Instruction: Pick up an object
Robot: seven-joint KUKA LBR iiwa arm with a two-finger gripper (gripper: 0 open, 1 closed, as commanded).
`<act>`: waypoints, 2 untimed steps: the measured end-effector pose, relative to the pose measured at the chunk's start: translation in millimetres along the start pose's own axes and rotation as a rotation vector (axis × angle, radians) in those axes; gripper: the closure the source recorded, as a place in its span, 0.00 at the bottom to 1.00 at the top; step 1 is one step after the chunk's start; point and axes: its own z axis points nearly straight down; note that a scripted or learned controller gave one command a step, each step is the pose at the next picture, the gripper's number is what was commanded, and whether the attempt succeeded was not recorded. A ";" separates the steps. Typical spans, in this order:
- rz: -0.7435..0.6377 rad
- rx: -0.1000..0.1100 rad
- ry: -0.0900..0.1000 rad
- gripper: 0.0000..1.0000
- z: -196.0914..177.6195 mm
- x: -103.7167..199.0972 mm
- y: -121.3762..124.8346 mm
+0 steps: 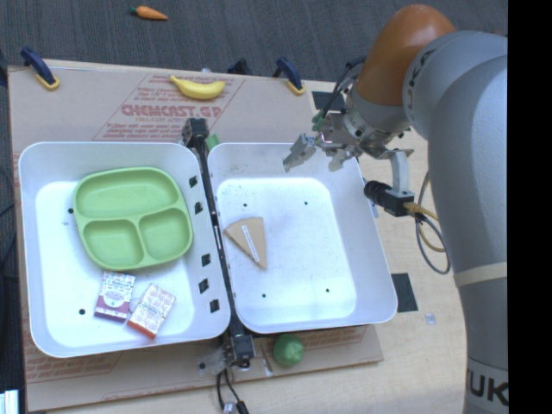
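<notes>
- Camera view: my gripper (312, 152) hangs above the far rim of the right bin (362, 257), fingers (297, 155) spread apart, nothing between them.
- Target: the tan wedge (247, 239) lies flat on the bin floor, well apart from my fingers, toward the divider (211, 231) between bins.
- Step, as I judge it: travel over the wedge, turn so my fingers straddle its narrow width, descend squarely.
- Edges: the divider stands just beside the wedge's far side; keep that finger inboard.
- Room: bare floor lies between me and the wedge.
</notes>
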 end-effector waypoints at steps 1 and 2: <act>-0.001 0.002 0.000 0.00 48.8 -45.3 -4.3; -0.005 0.004 0.001 0.00 91.1 -43.8 6.7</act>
